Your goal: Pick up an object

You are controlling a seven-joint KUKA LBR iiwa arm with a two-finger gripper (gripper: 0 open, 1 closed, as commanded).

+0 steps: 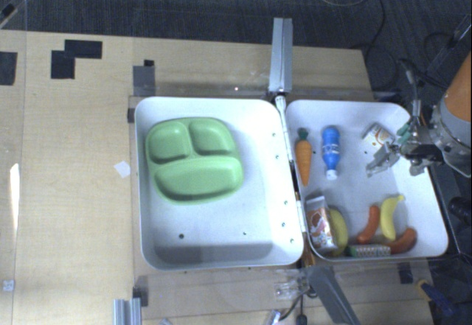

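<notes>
Two bins: shallow white trays sat side by side on the bench [74, 191], the left bin [221, 253] and the right bin [435, 231] meeting along a central divider.
Left bin: it carried a green divided plate [195, 159] with three compartments, lying toward its upper left part.
Right bin, left side: a toy carrot [303, 155] lay upright along the divider, and a blue bottle [330, 151] with a white cap lay just beside it, to its right.
Right bin, lower part: a small printed packet [318, 222] lay touching a yellow banana [338, 228]; further right were an orange-red sausage-shaped toy [369, 222], a second yellow banana [389, 216], a reddish piece [403, 240] and a dark flat bar [369, 250] along the bottom wall (these four crowded together, touching or nearly so).
Right bin, upper right: a small white packet [378, 134] lay near the hand.
Arm: it reached in from the right, grey with its orange band [459, 95] at the frame's edge.
Hand [383, 161]: it hung over the right bin's upper right part, just below the small white packet; whether the fingers were spread or pressed together could not be told, and nothing was seen between them.
</notes>
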